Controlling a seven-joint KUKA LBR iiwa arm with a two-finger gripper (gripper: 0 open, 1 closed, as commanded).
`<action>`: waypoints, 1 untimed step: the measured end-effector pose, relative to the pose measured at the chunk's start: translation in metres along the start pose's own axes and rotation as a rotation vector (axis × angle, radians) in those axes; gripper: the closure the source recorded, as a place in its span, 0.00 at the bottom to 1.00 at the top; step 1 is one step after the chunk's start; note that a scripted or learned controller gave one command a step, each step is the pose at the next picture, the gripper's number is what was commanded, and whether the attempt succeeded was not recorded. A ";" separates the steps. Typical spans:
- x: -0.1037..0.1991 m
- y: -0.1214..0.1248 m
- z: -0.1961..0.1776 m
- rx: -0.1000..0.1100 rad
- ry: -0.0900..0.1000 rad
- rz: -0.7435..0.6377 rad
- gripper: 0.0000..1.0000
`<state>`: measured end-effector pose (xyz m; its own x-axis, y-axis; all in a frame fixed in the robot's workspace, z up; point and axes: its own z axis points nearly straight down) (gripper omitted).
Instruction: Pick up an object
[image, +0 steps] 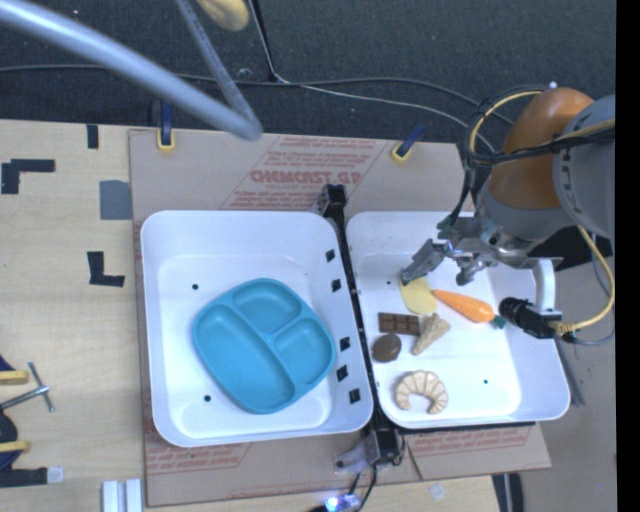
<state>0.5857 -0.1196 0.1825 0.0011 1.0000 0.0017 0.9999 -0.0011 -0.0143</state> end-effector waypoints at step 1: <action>0.000 0.003 -0.007 -0.012 -0.001 -0.003 0.00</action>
<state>0.5888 -0.1195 0.1890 -0.0020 1.0000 0.0003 1.0000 0.0020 -0.0021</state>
